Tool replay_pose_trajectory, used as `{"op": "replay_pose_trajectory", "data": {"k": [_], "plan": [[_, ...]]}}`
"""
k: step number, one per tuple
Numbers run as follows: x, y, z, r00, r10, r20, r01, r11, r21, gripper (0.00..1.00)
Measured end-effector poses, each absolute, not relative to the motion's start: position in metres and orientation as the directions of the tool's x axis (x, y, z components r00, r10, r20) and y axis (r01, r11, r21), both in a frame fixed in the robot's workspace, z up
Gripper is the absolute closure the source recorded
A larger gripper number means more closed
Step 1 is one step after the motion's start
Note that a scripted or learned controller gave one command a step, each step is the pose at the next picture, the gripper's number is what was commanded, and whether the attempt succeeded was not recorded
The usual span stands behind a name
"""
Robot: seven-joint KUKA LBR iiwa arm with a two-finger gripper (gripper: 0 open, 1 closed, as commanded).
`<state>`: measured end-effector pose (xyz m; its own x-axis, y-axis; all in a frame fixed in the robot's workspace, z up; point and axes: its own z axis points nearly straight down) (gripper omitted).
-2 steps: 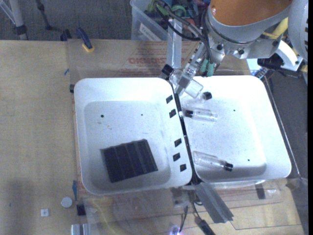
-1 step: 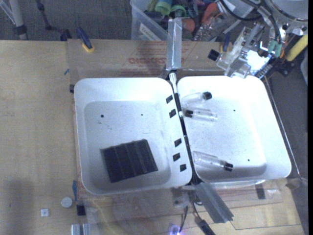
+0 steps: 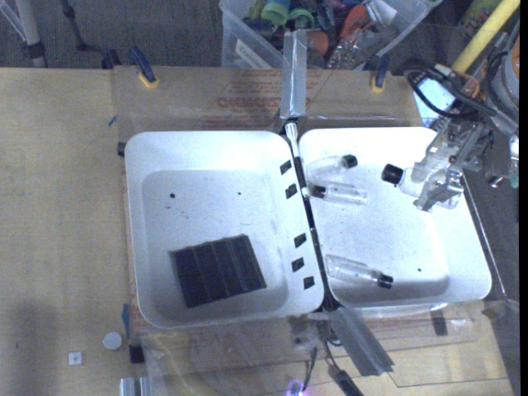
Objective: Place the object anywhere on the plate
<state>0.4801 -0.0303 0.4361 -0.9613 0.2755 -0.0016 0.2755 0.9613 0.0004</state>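
You are looking down on a pale wooden bench (image 3: 58, 221) with two shallow white bins side by side, the left bin (image 3: 157, 159) and the right bin (image 3: 470, 279) meeting along a dark divider (image 3: 301, 213) that carries a row of small black tabs. Take that divider as your landmark. Left of it, in the near part of the left bin, lies the plate (image 3: 219, 271), a dark ribbed rectangle set at a slight angle. Right of it, in the right bin, lie clear vials with black caps: one vial (image 3: 330, 164) near the far end of the divider, a second vial (image 3: 338, 194) just beside the divider, and a third vial (image 3: 356, 272) toward the near end. A fourth vial (image 3: 402, 175) sits well right of the divider, its black cap pointing back toward it, and it appears to be pinched at the gripper (image 3: 431, 180), which hangs over the right side of that bin; the view is too blurred there for you to be sure of the contact. Beyond the far end of the divider stands a clear tub (image 3: 247, 35) heaped with coloured toys, on grey carpet (image 3: 124, 15). Blue clamps (image 3: 146, 77) hold cardboard (image 3: 223, 97) under the bins.
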Motion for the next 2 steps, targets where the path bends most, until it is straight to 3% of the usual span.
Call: {"op": "replay_pose_trajectory", "data": {"k": [1, 2], "plan": [[0.537, 0.077, 0.397, -0.965, 0.264, -0.002, 0.264, 0.965, 0.001, 1.00], [0.480, 0.041, 0.436, -0.996, 0.084, -0.007, 0.084, 0.996, 0.001, 1.00]]}}
